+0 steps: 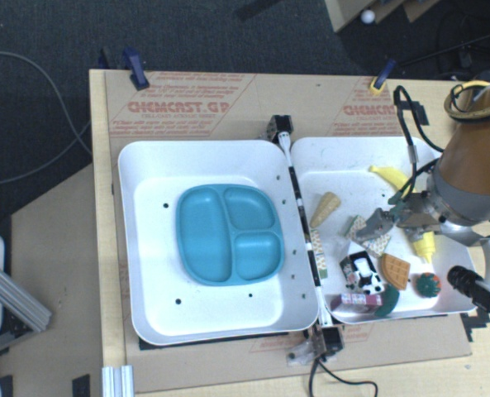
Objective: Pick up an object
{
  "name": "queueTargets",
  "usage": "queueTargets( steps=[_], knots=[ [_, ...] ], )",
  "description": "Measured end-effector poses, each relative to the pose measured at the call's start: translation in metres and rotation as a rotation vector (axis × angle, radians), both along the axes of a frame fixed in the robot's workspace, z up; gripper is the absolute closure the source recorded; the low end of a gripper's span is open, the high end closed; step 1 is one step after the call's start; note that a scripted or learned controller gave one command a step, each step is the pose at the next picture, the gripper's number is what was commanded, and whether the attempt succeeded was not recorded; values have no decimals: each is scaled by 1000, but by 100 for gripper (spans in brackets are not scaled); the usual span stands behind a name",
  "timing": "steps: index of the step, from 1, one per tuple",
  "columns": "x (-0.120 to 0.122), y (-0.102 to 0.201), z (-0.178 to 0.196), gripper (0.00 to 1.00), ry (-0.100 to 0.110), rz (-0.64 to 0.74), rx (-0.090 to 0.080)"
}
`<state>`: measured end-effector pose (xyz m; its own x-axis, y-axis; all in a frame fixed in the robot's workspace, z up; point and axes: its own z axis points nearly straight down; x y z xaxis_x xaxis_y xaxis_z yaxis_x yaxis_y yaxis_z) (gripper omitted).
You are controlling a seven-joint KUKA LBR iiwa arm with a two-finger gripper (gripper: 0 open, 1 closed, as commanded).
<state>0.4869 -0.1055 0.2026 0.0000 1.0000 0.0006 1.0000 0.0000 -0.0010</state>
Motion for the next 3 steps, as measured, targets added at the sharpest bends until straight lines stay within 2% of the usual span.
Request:
queueTargets(
  steps=[1, 2, 3],
  knots=[
    [3, 11, -118, 0, -2, -2, -2],
    [4, 12, -107, 100, -6, -1, -2],
    [41, 68, -18, 100, -2, 2, 0]
  ],
)
